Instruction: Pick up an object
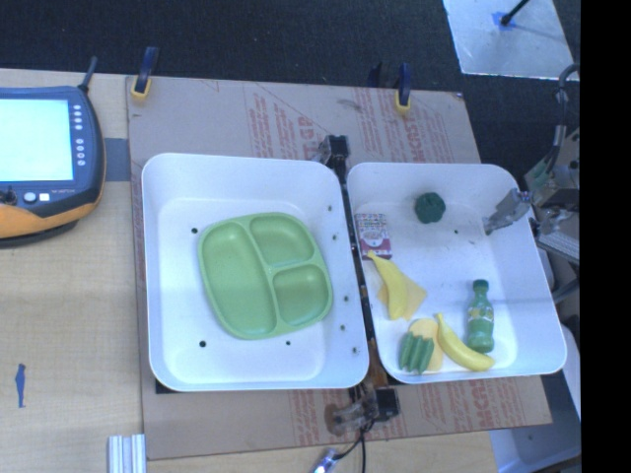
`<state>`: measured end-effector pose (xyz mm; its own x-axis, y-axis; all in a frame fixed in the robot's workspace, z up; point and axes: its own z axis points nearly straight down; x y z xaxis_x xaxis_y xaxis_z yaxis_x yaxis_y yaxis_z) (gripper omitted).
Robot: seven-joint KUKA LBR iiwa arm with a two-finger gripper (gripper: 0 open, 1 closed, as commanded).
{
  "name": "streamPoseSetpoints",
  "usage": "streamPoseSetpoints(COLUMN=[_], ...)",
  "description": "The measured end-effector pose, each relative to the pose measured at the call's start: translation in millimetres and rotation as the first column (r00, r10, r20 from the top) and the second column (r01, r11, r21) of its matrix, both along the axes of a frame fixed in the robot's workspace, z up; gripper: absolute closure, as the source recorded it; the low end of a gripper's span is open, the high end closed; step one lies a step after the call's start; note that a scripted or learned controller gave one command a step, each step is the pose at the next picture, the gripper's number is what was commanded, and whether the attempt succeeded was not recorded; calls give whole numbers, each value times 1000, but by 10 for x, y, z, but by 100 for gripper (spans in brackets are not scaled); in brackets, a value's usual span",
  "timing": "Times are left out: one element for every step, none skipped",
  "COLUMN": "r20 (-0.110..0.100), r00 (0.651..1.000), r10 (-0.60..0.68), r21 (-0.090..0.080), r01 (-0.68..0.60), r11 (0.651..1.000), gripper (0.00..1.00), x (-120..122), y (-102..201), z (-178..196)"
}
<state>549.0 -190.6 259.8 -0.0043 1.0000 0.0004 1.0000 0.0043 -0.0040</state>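
objects for picking all lie in the right bin (513, 180): a dark green ball (429, 207) near the back, a small red-and-white packet (373, 233) against the left wall, a yellow wedge (397, 288) just below it, a green ridged piece (416, 351) and a banana (459, 346) side by side at the front, and a green bottle (479, 315) touching the banana's upper end. my gripper (505, 212) sits at the bin's right rim, well apart from the ball (its nearest neighbour), holding nothing; how wide it stands i cannot tell. the left bin (158, 264) carries a green divided plate (264, 274). a tablet (44, 161) rests on the bench (69, 333) to the far left.
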Motion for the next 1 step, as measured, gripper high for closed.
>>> streamPoseSetpoints(r20=[-2], r00=[1000], r10=[1], r21=[-1], r01=[-1], r11=[1000], gripper=[0], x=[1002], y=[156], z=[-805])
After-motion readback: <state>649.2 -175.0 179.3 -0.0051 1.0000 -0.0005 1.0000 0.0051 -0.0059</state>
